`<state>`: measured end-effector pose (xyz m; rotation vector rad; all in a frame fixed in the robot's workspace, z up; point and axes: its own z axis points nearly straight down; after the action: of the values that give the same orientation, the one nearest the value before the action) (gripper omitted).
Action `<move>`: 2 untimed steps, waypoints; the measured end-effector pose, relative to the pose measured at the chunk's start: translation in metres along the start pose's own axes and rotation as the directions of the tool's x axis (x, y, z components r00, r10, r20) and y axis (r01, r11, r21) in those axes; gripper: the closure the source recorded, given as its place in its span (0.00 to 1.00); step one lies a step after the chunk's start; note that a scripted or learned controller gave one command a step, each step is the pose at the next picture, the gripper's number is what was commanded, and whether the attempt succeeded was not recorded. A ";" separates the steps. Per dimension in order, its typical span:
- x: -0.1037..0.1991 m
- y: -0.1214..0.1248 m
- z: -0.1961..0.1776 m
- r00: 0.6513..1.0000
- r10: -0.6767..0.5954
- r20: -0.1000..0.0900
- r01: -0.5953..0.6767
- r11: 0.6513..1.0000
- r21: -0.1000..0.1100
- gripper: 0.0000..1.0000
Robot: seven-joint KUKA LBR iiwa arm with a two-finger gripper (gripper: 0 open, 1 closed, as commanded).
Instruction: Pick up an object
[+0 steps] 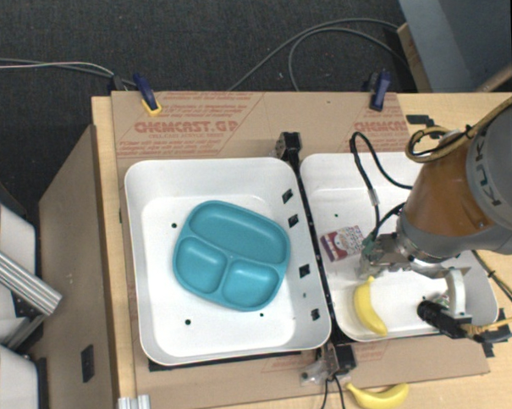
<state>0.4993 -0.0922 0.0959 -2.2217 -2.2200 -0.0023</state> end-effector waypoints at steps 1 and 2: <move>0.001 -0.002 -0.043 1.000 -0.002 0.002 0.002 1.000 -0.003 1.00; -0.009 0.001 -0.093 1.000 -0.001 0.003 0.001 1.000 -0.005 1.00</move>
<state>0.5007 -0.1011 0.1884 -2.2239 -2.2255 -0.0052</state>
